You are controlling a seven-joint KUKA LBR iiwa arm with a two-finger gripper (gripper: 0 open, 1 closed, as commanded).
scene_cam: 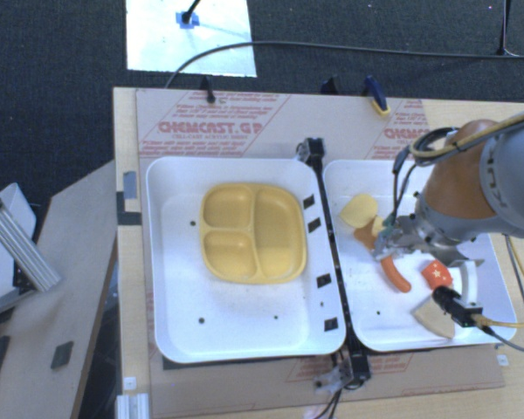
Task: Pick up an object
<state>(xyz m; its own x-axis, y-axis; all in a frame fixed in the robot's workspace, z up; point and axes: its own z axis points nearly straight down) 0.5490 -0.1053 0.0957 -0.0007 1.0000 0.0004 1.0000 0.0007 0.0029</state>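
The right bin (380, 326) holds several small food-like objects. A pale yellow round piece (360, 209) lies near its left wall, with an orange-brown piece (365, 236) just below it. An orange sausage shape (396, 275) lies in the middle, a red-orange piece (437, 275) to its right, and a tan wedge (432, 319) near the front edge. My gripper (387, 244) is low in this bin, right beside the orange-brown piece and above the sausage shape's upper end. The arm's body hides the bin's right part.
The left bin (170, 260) bears a yellow divided plate (251, 232) in its middle. A black clamp strip (325, 234) runs between the bins. Cables loop along the arm and over the right bin's front corner (506, 326).
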